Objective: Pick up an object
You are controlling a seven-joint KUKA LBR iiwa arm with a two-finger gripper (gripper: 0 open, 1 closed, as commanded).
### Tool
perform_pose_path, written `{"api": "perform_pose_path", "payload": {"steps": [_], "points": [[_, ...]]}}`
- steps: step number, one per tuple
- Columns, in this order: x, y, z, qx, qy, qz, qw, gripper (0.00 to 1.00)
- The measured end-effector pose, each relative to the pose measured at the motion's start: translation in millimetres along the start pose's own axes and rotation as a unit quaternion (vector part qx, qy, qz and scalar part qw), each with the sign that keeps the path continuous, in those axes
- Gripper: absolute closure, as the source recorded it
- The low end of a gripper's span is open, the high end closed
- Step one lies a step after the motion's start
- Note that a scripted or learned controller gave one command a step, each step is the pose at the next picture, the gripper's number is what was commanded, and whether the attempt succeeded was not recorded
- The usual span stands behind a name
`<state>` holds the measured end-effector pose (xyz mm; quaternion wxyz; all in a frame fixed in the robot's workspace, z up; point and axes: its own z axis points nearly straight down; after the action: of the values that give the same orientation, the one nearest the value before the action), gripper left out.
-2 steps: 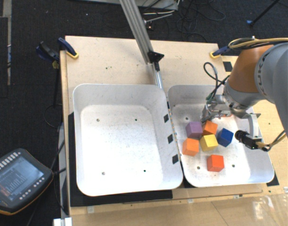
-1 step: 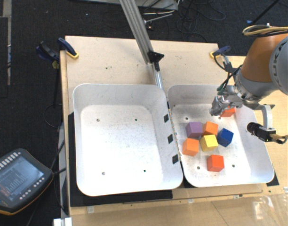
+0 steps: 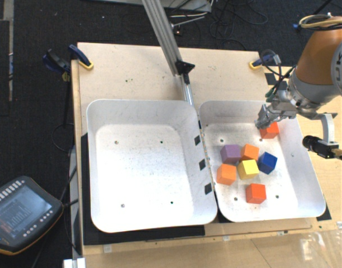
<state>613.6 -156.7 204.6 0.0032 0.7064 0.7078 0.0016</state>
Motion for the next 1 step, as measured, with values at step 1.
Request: {"api": "perform_pose_path", "payload": {"steps": [1], "points": [[-10.3, 3.7, -53.8, -0.001, -0.001, 0.0, 1.0, 1.0]]}}
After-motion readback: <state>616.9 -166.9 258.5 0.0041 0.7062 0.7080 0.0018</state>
